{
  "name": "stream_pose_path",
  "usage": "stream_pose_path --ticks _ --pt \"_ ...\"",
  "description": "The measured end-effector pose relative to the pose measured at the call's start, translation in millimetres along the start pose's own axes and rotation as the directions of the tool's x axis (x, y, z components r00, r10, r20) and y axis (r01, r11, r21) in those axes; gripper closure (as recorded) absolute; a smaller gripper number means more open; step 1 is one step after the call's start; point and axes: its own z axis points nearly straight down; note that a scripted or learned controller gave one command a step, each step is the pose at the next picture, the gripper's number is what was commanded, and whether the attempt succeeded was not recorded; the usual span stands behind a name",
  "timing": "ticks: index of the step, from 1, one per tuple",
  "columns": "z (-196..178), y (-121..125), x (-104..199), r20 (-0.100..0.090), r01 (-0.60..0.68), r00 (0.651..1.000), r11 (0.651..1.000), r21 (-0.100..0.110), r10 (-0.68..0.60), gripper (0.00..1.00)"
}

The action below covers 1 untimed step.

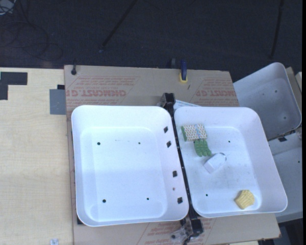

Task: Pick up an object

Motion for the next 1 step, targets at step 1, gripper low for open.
stream_pose_path --ticks 1 --pt "72.8 22.9 51.6 -0.007 0.009 1.0 1.0 0.012 -0.009 1.0"
